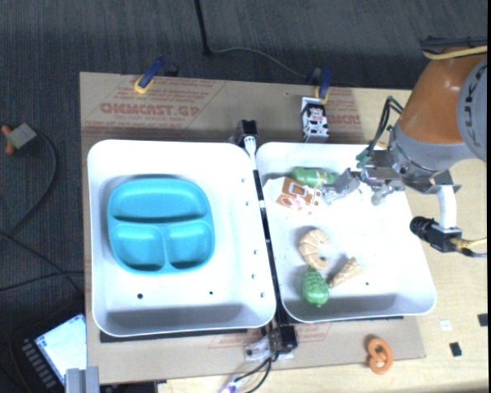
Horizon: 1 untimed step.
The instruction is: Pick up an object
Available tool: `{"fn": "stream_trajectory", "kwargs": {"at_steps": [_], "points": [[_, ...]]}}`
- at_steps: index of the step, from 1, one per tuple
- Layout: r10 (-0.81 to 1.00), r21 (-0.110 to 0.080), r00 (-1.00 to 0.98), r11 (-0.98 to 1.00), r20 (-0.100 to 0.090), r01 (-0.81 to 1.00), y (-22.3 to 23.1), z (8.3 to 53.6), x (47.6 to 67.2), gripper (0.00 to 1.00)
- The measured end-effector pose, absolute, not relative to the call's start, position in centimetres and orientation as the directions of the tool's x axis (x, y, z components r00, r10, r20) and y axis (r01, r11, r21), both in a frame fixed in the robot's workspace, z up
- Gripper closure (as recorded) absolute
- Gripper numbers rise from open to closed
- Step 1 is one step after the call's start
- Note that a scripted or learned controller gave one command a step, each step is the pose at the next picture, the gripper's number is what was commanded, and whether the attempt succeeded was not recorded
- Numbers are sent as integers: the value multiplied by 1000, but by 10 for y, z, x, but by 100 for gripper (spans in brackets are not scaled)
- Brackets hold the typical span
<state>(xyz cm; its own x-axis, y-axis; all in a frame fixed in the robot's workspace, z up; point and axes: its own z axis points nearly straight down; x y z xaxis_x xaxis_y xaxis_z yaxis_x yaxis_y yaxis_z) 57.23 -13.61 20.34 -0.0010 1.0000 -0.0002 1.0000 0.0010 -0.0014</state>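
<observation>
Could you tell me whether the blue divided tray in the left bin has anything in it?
Empty: the blue tray shows three bare blue compartments.

Arm (452, 105): one, grey, entering at the bench's right edge toward the far corner. Orange band broad and rounded, uppermost in view, with the grey wrist housing below it. Wrist turned toward the bench's left. Gripper (341, 185): metal, at the end of the wrist assembly, held low and pointing left and a little toward the near edge. Dark cables run along the wrist's far side. A black fitting on a white bracket hangs at its near side.
</observation>
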Motion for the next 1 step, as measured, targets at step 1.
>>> {"fn": "stream_trajectory", "kwargs": {"at_steps": [1], "points": [[1000, -3, -4, 4, 8, 1000, -213, 109, 520, 0]]}}
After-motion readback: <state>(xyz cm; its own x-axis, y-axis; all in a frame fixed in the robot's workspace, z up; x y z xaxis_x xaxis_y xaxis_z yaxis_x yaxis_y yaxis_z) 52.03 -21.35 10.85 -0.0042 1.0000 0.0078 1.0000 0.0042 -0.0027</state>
